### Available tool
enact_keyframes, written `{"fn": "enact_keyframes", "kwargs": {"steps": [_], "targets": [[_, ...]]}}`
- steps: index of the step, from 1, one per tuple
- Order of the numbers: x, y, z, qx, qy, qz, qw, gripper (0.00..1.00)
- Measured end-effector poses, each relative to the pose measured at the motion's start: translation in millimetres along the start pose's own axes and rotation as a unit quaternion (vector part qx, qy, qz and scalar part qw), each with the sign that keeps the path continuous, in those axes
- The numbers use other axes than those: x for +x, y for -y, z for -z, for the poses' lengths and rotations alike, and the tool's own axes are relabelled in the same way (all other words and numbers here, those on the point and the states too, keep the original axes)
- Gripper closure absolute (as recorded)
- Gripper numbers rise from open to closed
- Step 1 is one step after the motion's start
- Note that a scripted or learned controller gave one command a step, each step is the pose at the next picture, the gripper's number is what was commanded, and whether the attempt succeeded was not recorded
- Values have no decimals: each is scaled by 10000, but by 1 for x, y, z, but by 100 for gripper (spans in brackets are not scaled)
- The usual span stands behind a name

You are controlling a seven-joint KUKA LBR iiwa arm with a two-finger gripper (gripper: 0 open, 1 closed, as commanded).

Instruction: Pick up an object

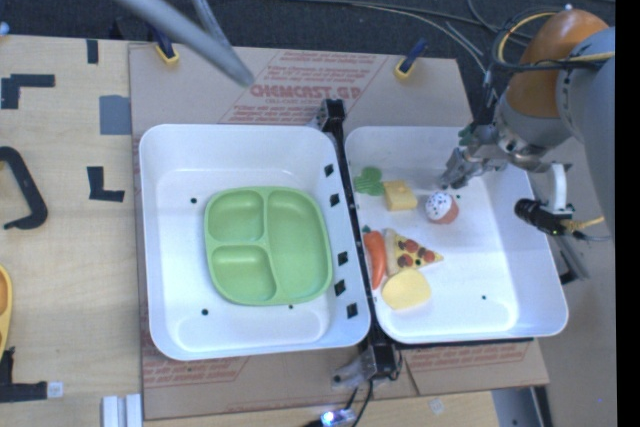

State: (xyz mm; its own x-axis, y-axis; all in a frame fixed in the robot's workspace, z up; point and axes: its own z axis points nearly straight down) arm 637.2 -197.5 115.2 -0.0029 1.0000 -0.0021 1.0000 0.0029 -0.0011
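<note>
The hand [458, 170] hangs low over the right bin [520, 295], near its back right part, and just beside a small white speckled piece with a reddish base [439, 207]; from this slant I cannot tell whether it is open or closed, and nothing shows between its tips. The toy foods are bunched toward the bin's left wall, which probably explains why the arm [560, 85] reaches in at an angle from the right rather than straight down. Near the speckled piece lie a yellow cheese block [400, 197] and a green leafy piece [369, 180]; further forward are a carrot [376, 257], a pizza slice [415, 253] and a pale yellow round piece [406, 291]. The speckled piece stands slightly apart from the rest, so it looks the easiest target, though the cheese block is close enough to be nudged. The left bin [170, 315] on the worktop [60, 215] holds a green divided plate [268, 245], well clear of the reach.
</note>
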Motion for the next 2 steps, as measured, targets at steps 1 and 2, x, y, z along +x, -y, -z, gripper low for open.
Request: {"fn": "enact_keyframes", "kwargs": {"steps": [1,2], "targets": [[4,1,42,-13,-13,-7,10000,100],[3,-5,105,-31,-5,-4,10000,100]]}}
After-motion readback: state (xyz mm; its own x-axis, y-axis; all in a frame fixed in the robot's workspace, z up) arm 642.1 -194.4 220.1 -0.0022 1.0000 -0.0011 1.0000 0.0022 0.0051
